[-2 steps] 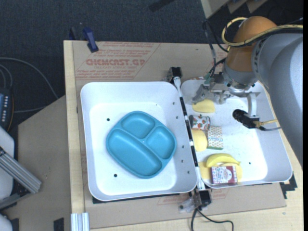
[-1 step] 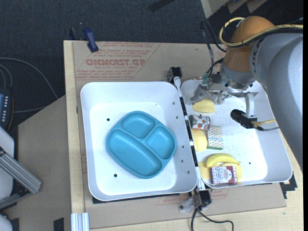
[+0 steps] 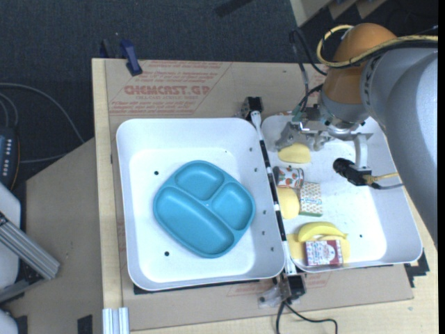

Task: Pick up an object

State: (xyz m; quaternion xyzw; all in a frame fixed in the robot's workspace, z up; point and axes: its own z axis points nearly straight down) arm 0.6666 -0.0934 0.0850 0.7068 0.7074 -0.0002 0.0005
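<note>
Your gripper (image 3: 306, 132) hangs low over the right bin's (image 3: 389, 235) far corner, and I can't tell how the jaws stand. The lemon (image 3: 295, 154) lies just below them, touching or nearly, long axis running across the bin.

**Grey arm with orange band, seen from above**

The robot arm (image 3: 407, 82) is a thick, smooth, rounded tube in pale grey, with a soft sheen along its upper side. Above the wrist sits a glossy orange band (image 3: 354, 61), domed like a ball. A thin yellow cable (image 3: 332, 37) loops around the top of the band, and dark cables (image 3: 302, 58) run along its left side. Under the band is a silver metal wrist block (image 3: 334, 120), and below it the gripper (image 3: 309, 136), in grey metal with small dark fittings. A pale grey bracket (image 3: 360, 148) hangs from the block, ending in a black part (image 3: 348, 170).
</note>
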